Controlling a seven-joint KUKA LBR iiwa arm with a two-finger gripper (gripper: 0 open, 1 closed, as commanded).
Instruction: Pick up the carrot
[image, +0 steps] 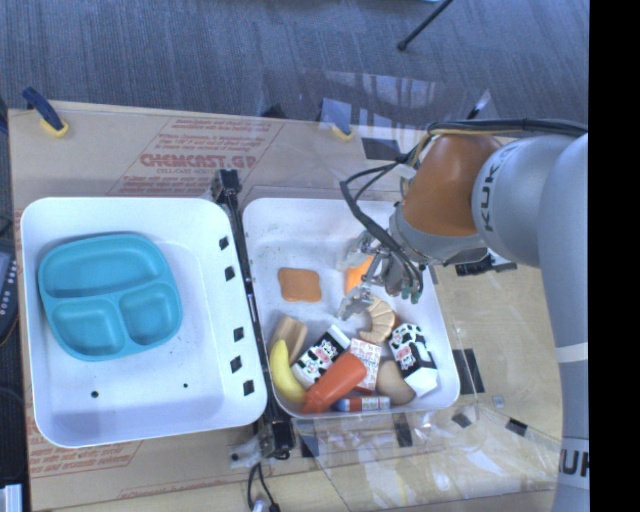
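Note:
In the right bin a small bright orange piece lies near the middle, most of it hidden by the gripper; it looks like the carrot. My gripper hangs low right over it, touching or nearly touching it. The grey arm with its orange band reaches in from the right above the bin's far right part. A longer red-orange tapered thing lies at the bin's front among other toys; it may be the carrot instead.
An orange-brown square lies left of the gripper. A croissant, a banana, two cow-print cartons and other toys crowd the front. A blue divided plate rests in the left bin.

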